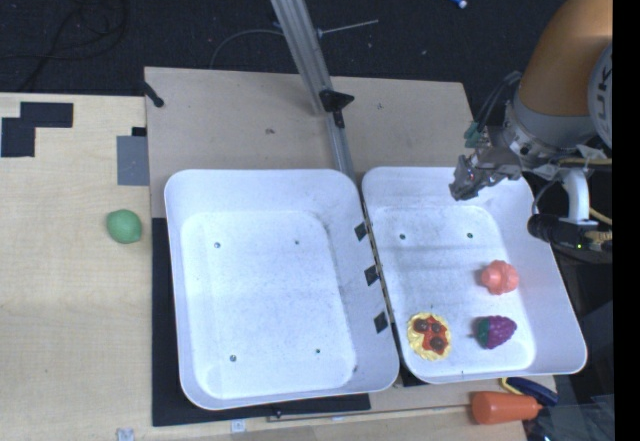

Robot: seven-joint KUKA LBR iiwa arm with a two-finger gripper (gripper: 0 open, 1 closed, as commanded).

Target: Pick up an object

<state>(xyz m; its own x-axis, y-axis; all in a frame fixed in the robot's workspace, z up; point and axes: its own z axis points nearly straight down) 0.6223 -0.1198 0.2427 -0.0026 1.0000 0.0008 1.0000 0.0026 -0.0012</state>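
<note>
The right bin (420, 229) holds three small toys near its front right: a pink-orange round one (498, 276), a purple grape bunch (494, 331) and a yellow pizza-like piece with red spots (429, 336). My gripper (467, 185) hangs over the bin's back right corner, well behind the toys and apart from them. Nothing shows between its fingers. The left bin (200, 199) lies beside it.
A green ball (124, 226) rests on the bench left of the bins. An orange carrot-like toy (505, 407) lies outside the right bin's front edge. A metal rail (305, 34) runs back from between the bins. Cables hang by the arm at right.
</note>
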